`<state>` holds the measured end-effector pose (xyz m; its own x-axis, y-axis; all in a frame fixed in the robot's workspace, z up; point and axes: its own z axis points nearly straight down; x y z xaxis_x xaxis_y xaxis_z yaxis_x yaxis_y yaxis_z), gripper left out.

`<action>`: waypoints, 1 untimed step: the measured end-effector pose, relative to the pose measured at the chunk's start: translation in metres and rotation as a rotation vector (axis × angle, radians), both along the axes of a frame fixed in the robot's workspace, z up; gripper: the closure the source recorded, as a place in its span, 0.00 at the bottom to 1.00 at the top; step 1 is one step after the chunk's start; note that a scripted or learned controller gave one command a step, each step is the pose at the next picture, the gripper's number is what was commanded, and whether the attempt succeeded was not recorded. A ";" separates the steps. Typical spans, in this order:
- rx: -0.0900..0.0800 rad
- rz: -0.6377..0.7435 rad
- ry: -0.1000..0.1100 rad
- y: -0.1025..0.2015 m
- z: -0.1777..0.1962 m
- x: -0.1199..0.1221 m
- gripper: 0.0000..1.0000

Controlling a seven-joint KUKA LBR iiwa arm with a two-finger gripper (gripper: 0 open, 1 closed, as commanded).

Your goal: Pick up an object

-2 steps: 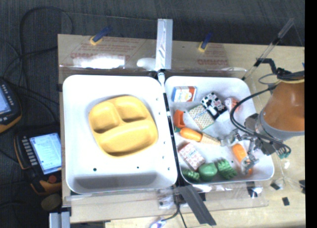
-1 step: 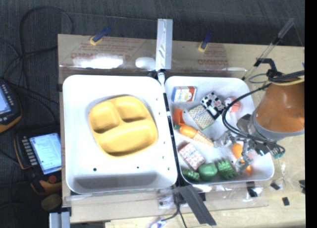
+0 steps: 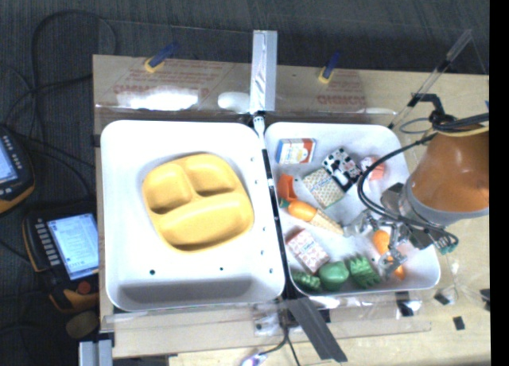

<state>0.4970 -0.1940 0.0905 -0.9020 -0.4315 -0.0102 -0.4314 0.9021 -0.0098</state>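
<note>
Camera view, looking down on 2 shallow white plastic bins side by side on the bench

Left white bin (image 3: pixel 119 197): 1 yellow plastic divided plate with 3 compartments (image 3: pixel 199 200), lying roughly mid-bin, tilted a bit

Right white bin (image 3: pixel 358 130): cluttered with small items
- small white carton with red/orange print (image 3: pixel 294 151), top-left corner area
- black-and-white patterned block (image 3: pixel 343 165), just right of the carton, upper middle
- beige mesh-textured square pad (image 3: pixel 323 187), touching the black-and-white block on its lower left
- orange toy carrot with a pale tapered end (image 3: pixel 312 214), lying diagonally below the pad
- pink-and-white checkered packet (image 3: pixel 307 249), lower left of the bin
- dark green rounded toy vegetable (image 3: pixel 334 274) and bright green knobbly toy piece (image 3: pixel 364 270), side by side along the bottom edge
- small orange piece (image 3: pixel 382 240), right side of the bin, right at the gripper

Grey arm with orange band (image 3: pixel 453 169) comes in from the right, over the right bin's right half. Black cable (image 3: pixel 374 169) loops off the wrist over the bin

Two-finger gripper (image 3: pixel 387 247) sits low in the right bin's lower-right area, by the small orange piece, just above and right of the bright green knobbly piece. Finger spread: cannot tell, wrist hardware and clutter hide it. Cannot tell if anything is between them either

Bench behind the bins: 2 yellow-and-blue clamps (image 3: pixel 160 57) on the back board
</note>
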 end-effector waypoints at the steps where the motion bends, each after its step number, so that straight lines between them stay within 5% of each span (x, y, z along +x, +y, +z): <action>1: -0.002 0.000 -0.002 0.000 0.010 0.002 1.00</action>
